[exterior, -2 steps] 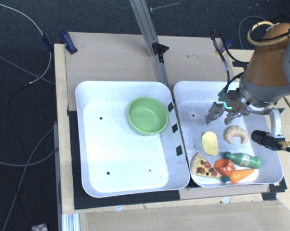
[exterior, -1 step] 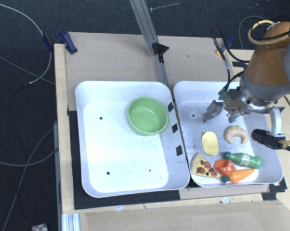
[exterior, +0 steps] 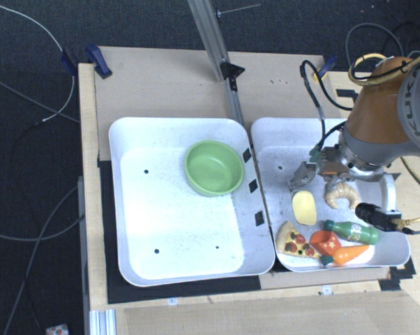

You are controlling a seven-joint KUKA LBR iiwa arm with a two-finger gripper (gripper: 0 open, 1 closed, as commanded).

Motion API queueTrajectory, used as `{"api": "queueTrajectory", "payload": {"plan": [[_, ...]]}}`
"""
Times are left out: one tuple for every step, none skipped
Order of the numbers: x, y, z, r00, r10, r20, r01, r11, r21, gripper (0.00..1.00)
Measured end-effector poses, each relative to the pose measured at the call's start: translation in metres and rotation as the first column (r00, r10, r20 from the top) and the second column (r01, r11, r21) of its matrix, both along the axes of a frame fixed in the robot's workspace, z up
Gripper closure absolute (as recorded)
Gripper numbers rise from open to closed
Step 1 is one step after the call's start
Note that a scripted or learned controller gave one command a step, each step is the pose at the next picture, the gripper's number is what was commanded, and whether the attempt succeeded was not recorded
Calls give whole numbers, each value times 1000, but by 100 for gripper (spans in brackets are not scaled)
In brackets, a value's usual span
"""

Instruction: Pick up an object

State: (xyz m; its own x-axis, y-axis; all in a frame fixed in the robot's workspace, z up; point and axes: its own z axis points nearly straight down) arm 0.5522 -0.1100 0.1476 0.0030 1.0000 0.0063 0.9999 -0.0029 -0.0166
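The tool [exterior: 304, 175] hangs in the right bin [exterior: 280, 142], just above the yellow block [exterior: 304, 207]; whether it is open I cannot tell. It holds nothing visible. Crowded toys beside the block, croissant [exterior: 342, 194] and pizza slice [exterior: 297, 241], could spoil a grasp.

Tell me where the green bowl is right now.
The green bowl sits in the left bin, near its upper right corner, apart from the food toys in the right bin.
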Motion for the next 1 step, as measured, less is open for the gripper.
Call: {"api": "queueTrajectory", "payload": {"plan": [[-2,1,-54,1000,1,1,-1,1000,0,0]]}}
